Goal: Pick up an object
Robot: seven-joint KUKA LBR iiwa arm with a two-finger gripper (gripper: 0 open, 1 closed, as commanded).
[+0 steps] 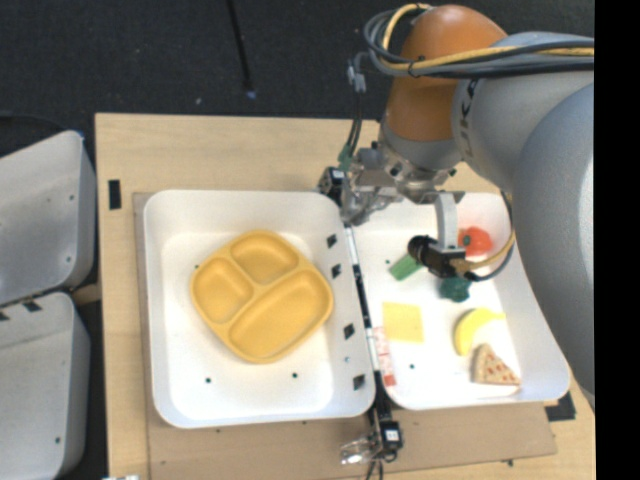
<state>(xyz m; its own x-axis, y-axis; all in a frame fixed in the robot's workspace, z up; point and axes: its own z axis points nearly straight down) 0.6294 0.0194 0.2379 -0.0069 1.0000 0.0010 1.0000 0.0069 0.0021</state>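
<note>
Green block (pixel 405 266), centre-right of frame, looks light, rigid toy plastic, best pinched across its short sides; gripper (pixel 372 196) sits up-left of it, claw state unreadable.

Left bin (pixel 180 368): yellow three-section plate (pixel 262 295), roughly centred. Right bin (pixel 440 373): green block (pixel 405 267), red piece (pixel 476 239), dark green piece (pixel 456 289) toward far side. Yellow square (pixel 403 322), yellow banana (pixel 477 328), pizza slice (pixel 494 366) nearer, slice just beside banana. Gripper (pixel 356 203) over far end of divider between bins, arm (pixel 540 138) in from right.
</note>
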